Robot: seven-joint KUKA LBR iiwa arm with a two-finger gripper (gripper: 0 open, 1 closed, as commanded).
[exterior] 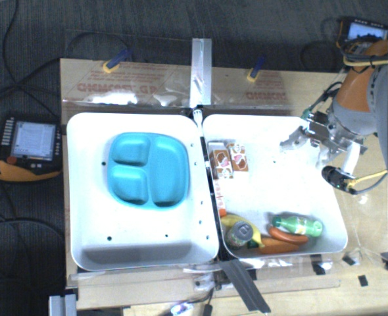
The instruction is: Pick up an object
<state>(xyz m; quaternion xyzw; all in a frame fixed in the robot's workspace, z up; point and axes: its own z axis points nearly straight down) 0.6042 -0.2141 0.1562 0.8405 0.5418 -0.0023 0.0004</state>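
Two shallow white bins are seen from above, side by side on a bench. The right bin (273, 127) is taken as the landmark. The grey arm with its orange band is reached in over that bin's right rim, and the gripper (298, 139) is held above the bin's upper right part, over bare white floor. Whether the gripper is parted or closed cannot be told, and nothing is seen held in it.

The likeliest thing to be picked, a green bottle (298, 225), is laid on its side in the bin's lower right corner, well apart from the gripper and almost straight below it in the picture. Its long axis is run left to right, along the bin's lower wall. An orange carrot-like toy (283, 243) is pressed just beneath it. A yellow-and-grey item (239, 232) is lodged beside them to the left. A small printed box (227, 160) is rested against the bin's left wall. A blue divided tray (148, 168) is set in the left bin.
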